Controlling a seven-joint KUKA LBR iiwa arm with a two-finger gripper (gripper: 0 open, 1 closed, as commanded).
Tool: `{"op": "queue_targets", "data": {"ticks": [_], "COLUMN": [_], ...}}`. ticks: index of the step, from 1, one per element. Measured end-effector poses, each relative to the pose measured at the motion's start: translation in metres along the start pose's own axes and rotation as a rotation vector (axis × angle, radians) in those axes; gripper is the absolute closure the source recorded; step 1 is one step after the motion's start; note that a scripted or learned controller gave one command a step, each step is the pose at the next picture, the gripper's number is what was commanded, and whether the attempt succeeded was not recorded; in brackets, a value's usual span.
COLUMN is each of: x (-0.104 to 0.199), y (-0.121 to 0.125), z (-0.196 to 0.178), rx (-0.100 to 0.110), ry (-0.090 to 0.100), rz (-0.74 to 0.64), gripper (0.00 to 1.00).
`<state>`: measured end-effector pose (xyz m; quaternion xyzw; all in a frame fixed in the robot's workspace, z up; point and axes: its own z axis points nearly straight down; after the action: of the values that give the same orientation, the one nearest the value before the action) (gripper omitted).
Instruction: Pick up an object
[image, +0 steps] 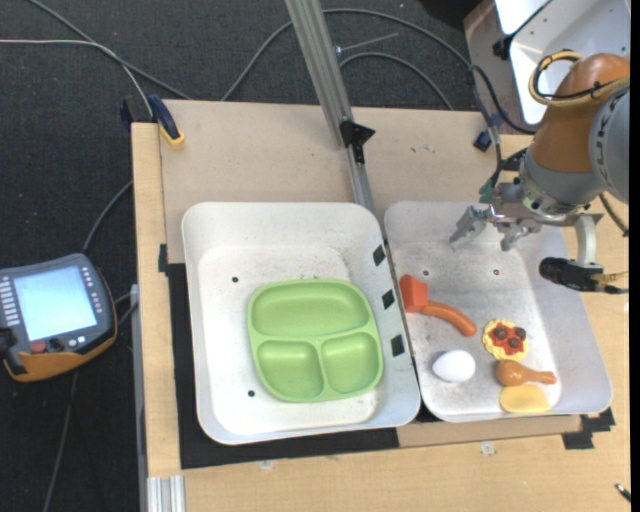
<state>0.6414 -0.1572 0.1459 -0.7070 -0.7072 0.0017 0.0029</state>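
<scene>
My gripper (489, 229) hangs open over the far part of the right bin (470, 245), with nothing between its spread fingers. Nearer the camera in that bin lie an orange scoop-like toy (434, 306), a white egg (453, 366), a small yellow pizza piece with dark red dots (505, 338), a brown chicken drumstick (522, 375) and a pale yellow piece (526, 399). All of these lie well in front of the gripper, none touching it.
The left bin (215, 270) holds a green three-compartment plate (315, 338). A slanted metal pole (330, 90) rises behind the bins. A teach pendant (52, 315) lies on the floor at left. The bench top (260, 150) lies bare behind the bins.
</scene>
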Motion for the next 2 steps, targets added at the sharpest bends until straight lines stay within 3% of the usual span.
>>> {"op": "queue_targets", "data": {"ticks": [1, 2], "x": [-0.009, -0.009], "y": [0.001, 0.003], "z": [0.050, 0.035], "rx": [0.000, -0.008], "ry": [0.000, -0.002], "rz": [0.001, 0.000], "gripper": [0.00, 1.00]}}
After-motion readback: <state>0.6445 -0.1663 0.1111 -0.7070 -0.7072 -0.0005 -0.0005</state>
